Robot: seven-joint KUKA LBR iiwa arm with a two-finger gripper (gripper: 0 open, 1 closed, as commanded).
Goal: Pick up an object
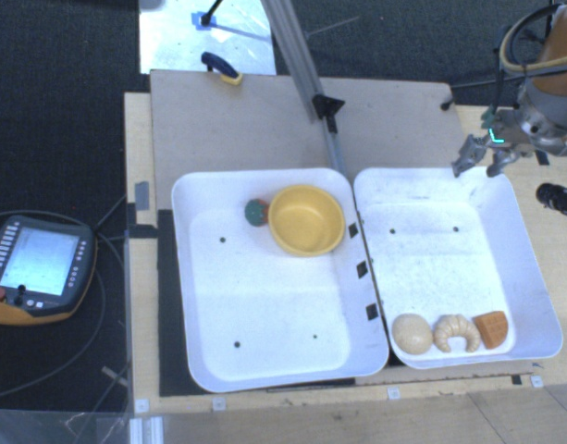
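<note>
Poised over the far right corner of the right bin (528, 248), the gripper (480, 160) hangs with its 2 fingers spread apart and nothing between them. It sits above the bin's rim rather than over anything it could pick.

Candidates lie well apart from it. 3 small items line the near edge of the right bin: a pale round bun (412, 333), a croissant-shaped piece (457, 332) and an orange-brown block (491, 328), each touching or just beside its neighbour. In the left bin (265, 340) a yellow bowl (306, 219) stands near the far edge with a small dark green object (256, 212) touching its left side.

My judgement is that the grasp has not begun, and several things could spoil it. Because the 3 items crowd together against the near wall, a finger may land on a neighbour or strike the bin wall and push the target away instead of closing around it. The bun's rounded surface could squirt out of a pinch. The green object hugs the bowl, so a finger may not fit between them.
</note>
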